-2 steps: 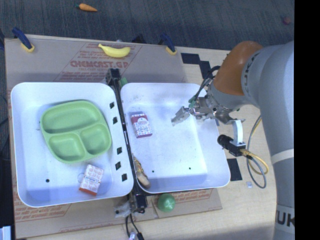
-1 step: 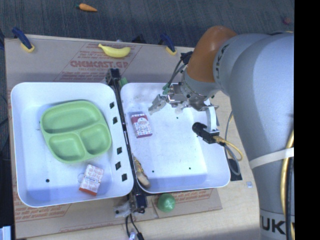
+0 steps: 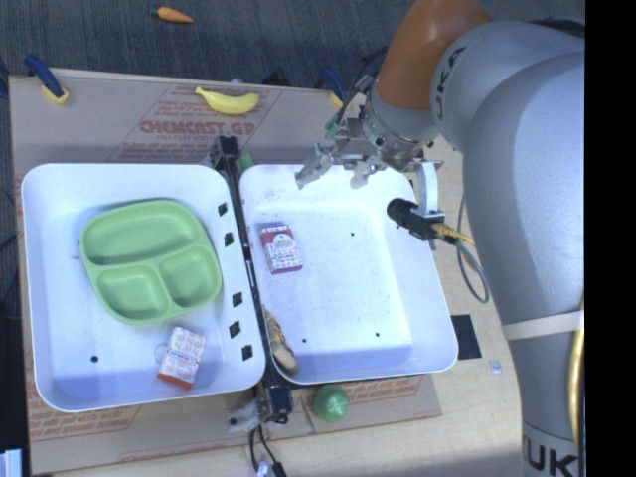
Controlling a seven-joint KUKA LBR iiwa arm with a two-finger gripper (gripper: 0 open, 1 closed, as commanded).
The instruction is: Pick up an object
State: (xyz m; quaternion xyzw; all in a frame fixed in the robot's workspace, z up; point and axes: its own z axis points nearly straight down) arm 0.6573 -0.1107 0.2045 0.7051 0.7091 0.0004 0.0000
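A small red and white box (image 3: 281,247) lies flat in the right bin (image 3: 397,296), near its left wall. A tan, lumpy object (image 3: 279,348) rests in that bin's front left corner. My gripper (image 3: 336,166) hangs over the bin's back edge, above and to the right of the red box. Its two fingers are spread apart with nothing between them. In the left bin (image 3: 50,266) sit a green divided plate (image 3: 151,258) and a small orange and white carton (image 3: 182,355).
A yellow banana (image 3: 229,98) lies on the cardboard behind the bins. A green ball (image 3: 331,402) sits on the bench in front of the right bin. An orange carrot (image 3: 175,14) lies on the floor at the back. Black clips line the wall between the bins.
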